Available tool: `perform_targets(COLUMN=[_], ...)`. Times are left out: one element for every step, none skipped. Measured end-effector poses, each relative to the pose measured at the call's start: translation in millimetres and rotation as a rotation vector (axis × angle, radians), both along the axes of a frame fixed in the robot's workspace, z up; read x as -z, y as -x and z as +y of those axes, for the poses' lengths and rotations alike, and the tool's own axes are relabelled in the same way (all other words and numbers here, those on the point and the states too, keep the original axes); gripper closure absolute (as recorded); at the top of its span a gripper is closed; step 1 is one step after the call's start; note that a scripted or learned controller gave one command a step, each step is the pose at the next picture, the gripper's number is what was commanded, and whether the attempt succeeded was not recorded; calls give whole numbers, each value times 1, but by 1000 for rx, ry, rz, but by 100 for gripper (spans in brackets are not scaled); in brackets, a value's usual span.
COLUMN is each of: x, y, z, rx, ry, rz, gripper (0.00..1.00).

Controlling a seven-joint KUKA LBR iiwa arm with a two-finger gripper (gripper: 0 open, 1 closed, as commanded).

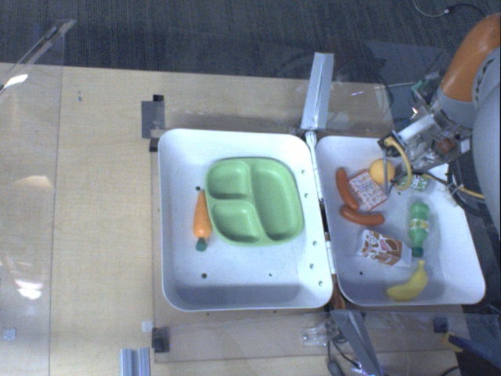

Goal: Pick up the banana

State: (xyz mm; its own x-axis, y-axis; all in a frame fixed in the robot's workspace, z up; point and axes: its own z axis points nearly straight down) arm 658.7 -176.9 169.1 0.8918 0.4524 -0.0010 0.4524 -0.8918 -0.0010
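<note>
Sitting on a light wooden bench (78, 210) are two shallow white bins side by side, with dark grey carpet floor (196, 14) beyond the far edge. A metal bracket (317, 92) stands at the back where the bins meet. Clear panel on the bench's left, glare on it.

Left bin (180, 280): green divided plate (256, 199) in the middle, orange carrot (202, 216) just beside its left edge, lying lengthwise.

Right bin (462, 276): two red sausages (352, 202), a patterned packet (368, 189) between them, a second packet (381, 248) lower down, green bottle (419, 225) upright-ish to the right. Banana (409, 283) lies at the near edge of this bin, just below the bottle and beside the lower packet, untouched.

Arm (477, 61) comes in from the right, grey with orange band near the top right corner, wrist angled down and left over the far right part of the right bin. Gripper (399, 163) sits low by a yellow round fruit (380, 171) at the bin's back, cables around it. Finger spacing: cannot tell, too cluttered. Gripper is well apart from the banana.
</note>
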Motion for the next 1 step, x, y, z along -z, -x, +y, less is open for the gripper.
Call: perform_targets(x=[-94], y=[-3], z=[23], rx=[142], ry=[0], rz=[-3], gripper=[100])
